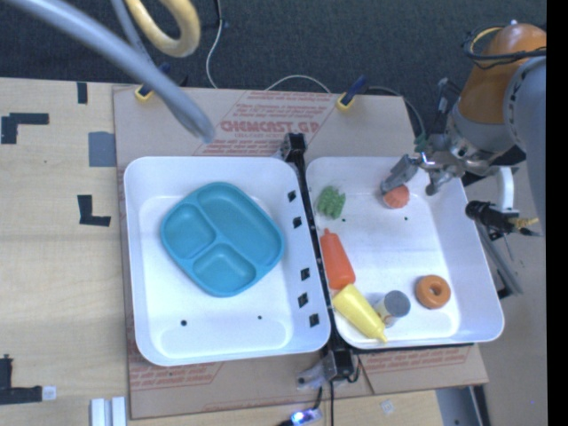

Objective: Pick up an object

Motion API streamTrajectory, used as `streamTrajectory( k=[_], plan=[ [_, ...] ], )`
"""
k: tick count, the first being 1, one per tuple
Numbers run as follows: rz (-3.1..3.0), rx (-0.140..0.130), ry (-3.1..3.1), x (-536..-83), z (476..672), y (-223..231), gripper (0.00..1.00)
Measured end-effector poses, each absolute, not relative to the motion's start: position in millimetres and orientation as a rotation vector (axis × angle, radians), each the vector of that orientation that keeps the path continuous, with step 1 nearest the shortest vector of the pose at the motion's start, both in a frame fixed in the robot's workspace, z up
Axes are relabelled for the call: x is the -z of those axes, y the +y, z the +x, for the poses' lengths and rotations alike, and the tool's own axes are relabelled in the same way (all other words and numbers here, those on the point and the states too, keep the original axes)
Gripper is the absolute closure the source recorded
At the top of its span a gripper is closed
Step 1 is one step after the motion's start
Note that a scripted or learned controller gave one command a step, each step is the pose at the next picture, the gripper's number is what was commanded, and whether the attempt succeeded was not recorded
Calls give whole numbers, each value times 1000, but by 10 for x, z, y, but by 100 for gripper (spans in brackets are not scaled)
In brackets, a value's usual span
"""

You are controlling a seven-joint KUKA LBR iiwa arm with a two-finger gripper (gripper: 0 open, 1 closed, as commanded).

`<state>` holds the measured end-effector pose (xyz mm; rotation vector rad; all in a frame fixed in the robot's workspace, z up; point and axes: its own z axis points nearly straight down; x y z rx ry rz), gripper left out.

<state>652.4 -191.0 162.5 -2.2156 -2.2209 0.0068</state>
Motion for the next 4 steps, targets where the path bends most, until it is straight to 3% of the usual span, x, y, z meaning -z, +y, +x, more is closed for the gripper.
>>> streamTrajectory(
  k=[1,2,4],
  plan=[
    [-2216,-8,-2220,-976,6536,-1911,0],
    [-2215,-6,-2225,-1115,6549,-1907,100],
    [-2221,1,-2226,-2233,6542,-2065,100]
  ],
)
